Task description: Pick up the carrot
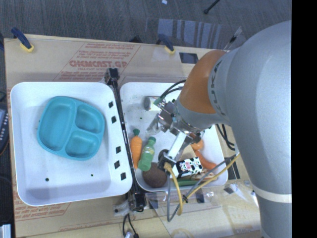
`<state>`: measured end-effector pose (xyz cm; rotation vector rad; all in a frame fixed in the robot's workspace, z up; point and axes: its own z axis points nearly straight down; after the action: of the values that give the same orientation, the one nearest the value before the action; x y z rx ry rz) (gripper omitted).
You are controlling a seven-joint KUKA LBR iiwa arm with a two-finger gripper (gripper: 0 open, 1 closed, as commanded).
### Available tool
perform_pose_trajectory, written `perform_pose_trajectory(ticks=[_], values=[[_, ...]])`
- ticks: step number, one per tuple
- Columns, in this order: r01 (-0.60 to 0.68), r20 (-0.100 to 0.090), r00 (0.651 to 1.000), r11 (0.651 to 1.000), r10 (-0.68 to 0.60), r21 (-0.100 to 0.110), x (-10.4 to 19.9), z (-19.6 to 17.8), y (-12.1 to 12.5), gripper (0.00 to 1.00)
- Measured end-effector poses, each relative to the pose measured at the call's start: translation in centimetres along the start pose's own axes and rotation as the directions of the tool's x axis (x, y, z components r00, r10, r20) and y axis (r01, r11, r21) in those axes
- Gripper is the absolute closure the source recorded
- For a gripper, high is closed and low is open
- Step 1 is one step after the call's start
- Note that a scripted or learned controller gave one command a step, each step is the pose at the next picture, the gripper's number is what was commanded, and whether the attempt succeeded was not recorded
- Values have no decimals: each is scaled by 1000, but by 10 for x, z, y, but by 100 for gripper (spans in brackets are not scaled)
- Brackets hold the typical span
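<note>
Camera view is showing us the carrot (136, 151) lying by the right bin's (132, 94) left wall, near the claw (157, 124) and lower left of it. A bottle (146, 154) is lying just beside it. Whether the claw is apart or together, we cannot tell.

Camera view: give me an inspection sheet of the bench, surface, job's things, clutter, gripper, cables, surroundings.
Surface: brown bench bearing left bin and right bin, side by side.
Job's things: carrot lies loose in the right bin near its left wall.
Clutter: blue plate in left bin; green bottle, brown ball, spotted carton in right bin.
Gripper: gripper over the right bin, right of the carrot.
Cables: yellow cable hangs past the right bin's near rim.
Surroundings: blue clamps at the bench's back edge; dark carpet.
</note>
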<state>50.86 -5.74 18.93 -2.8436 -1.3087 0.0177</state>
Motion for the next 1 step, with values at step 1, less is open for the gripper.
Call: perform_pose_trajectory(ticks=[1], values=[[-109,5,994,994,109,1,-5,94,60,0]])
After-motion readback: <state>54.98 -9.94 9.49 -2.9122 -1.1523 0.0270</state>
